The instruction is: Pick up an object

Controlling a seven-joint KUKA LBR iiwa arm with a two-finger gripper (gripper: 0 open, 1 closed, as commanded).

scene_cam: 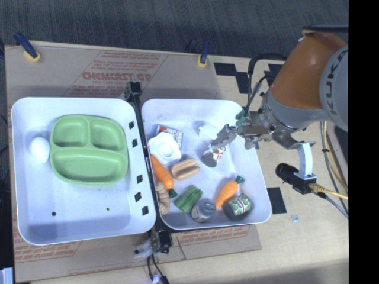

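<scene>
Two bins: a left bin point(23, 218) and a right bin point(260, 176) are sitting side by side on the worktop point(308, 241), their inner walls touching.
Landmark: the right bin is serving as the reference for every place below.
Arm: the grey arm with its orange band point(305, 70) is reaching in from the right edge of the camera view, crossing the right bin's far right corner.
End effector: the end effector point(224, 136) is hanging over the right bin's upper right part; whether it is open or closed, I cannot tell, since the metal parts are blurring together.
Small red-and-white object: a small red-and-white object point(214, 155) is lying just below the end effector, inside the right bin; I cannot tell whether they are touching.
Hot dog: a hot dog point(185, 169) is resting near the right bin's middle.
Carrots: one carrot point(161, 171) is lying along the right bin's left wall, another carrot point(227, 193) is lying toward its lower right.
Can: a can point(205, 209) is lying at the right bin's near wall.
Green tray: a green tray point(89, 148) is sitting in the left bin, well apart from the right bin's contents.
White egg: a white egg point(39, 149) is lying just beside the green tray, on its side farthest from the right bin.
</scene>
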